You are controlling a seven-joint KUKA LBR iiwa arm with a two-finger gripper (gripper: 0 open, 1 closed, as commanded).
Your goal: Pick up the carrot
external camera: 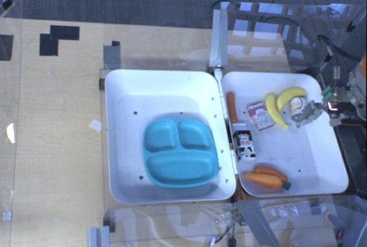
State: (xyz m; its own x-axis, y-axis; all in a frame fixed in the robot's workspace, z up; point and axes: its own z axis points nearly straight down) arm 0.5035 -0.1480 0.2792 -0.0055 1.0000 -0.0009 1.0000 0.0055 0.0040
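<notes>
I see the carrot (263,180) lying along the near wall of the right bin (327,174); my gripper (308,114) hovers beyond it, grip state unclear.

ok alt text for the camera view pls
The carrot lies at the near edge of the right bin, while the gripper hovers beside a banana farther back. A blue divided plate sits in the left bin.

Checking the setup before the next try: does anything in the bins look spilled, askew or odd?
Nothing stands out. The carrot lies flat near the right bin's front edge; the blue plate sits level in the left bin. Nothing spilled or damaged.
</notes>
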